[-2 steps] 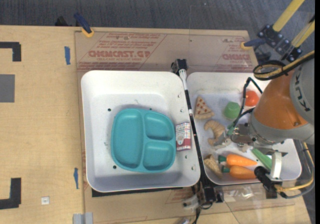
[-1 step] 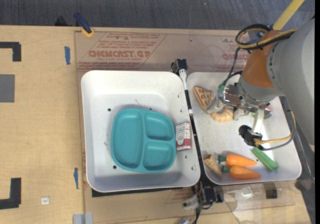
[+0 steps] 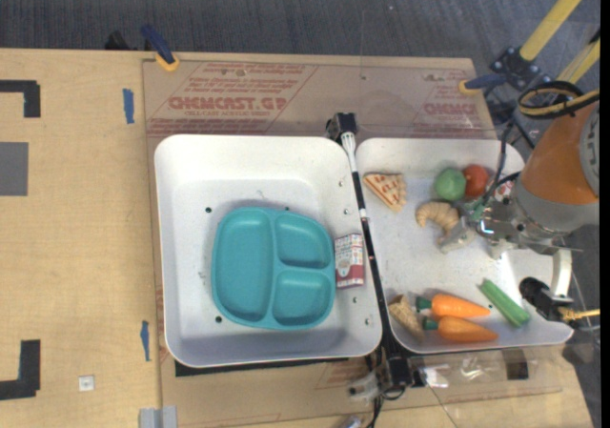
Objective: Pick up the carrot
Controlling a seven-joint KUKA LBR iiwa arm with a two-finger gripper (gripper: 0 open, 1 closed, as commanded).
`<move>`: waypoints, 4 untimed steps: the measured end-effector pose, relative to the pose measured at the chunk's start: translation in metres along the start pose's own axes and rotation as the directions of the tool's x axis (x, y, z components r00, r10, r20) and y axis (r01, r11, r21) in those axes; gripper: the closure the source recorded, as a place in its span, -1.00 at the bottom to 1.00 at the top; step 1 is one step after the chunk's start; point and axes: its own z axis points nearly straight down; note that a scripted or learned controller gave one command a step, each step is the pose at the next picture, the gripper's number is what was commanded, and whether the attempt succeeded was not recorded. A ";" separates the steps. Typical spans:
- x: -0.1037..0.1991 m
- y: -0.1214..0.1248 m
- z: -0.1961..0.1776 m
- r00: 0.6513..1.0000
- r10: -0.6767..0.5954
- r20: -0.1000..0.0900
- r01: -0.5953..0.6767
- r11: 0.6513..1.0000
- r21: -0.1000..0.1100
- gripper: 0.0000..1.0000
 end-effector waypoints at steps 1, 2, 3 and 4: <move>0.060 0.094 0.001 0.999 0.032 0.002 -0.032 0.999 0.006 -1.00; 0.064 0.018 0.000 0.974 0.224 -0.003 -0.224 0.974 0.001 -1.00; 0.048 -0.062 -0.002 1.000 -0.008 -0.004 0.008 1.000 -0.008 -1.00; 0.058 -0.062 -0.002 0.920 -0.393 0.005 0.393 0.920 -0.012 -1.00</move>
